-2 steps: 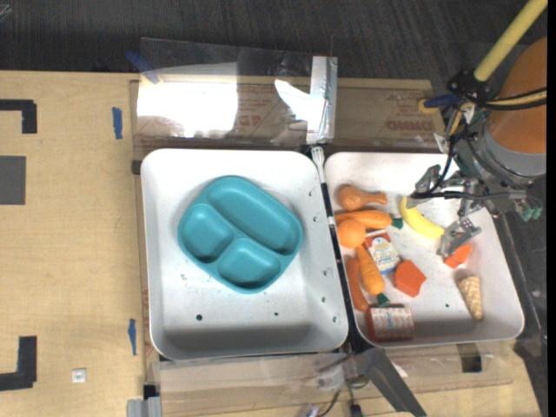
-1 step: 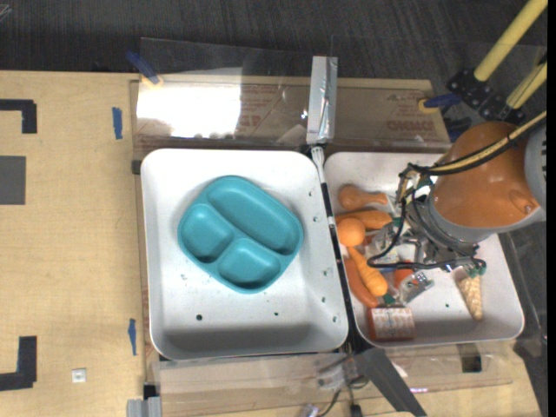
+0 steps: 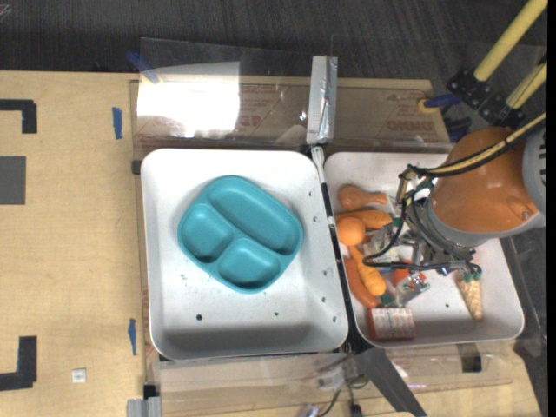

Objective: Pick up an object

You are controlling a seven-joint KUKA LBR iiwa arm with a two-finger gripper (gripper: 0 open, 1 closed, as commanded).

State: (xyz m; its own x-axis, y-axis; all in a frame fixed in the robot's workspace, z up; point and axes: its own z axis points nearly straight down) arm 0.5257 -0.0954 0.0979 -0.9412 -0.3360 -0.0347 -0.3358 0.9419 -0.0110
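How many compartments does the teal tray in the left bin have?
3. The teal tray has one long compartment along its upper right, one at its left and one at its lower right. It lies in the left bin.

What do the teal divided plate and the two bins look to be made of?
Teal plate: likely moulded plastic, matte, with uniform colour and soft rounded dividers. Left bin and right bin: probably thin formed plastic or painted metal, smooth white, with rounded corners.

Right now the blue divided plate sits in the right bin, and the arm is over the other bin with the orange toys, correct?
Not quite. The camera view shows the blue divided plate in the left bin; the arm is over the right bin with the orange toys.
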